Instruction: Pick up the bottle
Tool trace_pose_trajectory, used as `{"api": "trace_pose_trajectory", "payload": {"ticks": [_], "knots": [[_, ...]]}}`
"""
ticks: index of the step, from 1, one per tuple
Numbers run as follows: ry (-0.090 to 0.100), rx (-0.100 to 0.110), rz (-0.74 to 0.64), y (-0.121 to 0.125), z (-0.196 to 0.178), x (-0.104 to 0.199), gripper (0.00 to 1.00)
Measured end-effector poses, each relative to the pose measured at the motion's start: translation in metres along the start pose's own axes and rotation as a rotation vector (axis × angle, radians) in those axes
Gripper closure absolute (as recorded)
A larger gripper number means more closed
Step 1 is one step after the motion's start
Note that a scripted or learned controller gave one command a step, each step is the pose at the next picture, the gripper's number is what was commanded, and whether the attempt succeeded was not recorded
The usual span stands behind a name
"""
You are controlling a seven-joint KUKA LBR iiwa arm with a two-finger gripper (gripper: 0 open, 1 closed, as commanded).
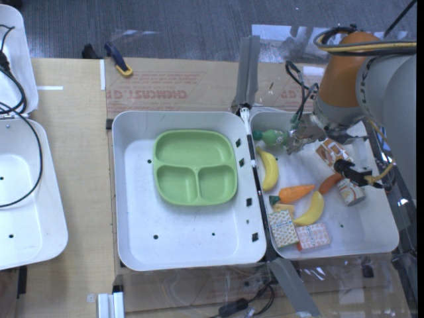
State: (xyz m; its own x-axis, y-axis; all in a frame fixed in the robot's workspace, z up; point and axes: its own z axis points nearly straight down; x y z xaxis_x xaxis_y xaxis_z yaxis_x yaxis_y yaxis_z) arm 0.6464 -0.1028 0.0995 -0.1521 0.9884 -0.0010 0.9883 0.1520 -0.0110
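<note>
Right bin (371, 240), green bottle (270, 136) lying crosswise

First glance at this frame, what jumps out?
The green tray sits in the middle of the left bin. The right bin is a jumble: two bananas, a carrot and small boxes. The arm looms over its far corner, claw down beside a small green-capped bottle.
</note>
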Motion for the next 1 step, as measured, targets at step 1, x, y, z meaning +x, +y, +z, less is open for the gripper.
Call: {"api": "trace_pose_trajectory", "payload": {"ticks": [1], "knots": [[0.000,0.000,0.000,0.0000,0.0000,0.0001,0.00]]}}
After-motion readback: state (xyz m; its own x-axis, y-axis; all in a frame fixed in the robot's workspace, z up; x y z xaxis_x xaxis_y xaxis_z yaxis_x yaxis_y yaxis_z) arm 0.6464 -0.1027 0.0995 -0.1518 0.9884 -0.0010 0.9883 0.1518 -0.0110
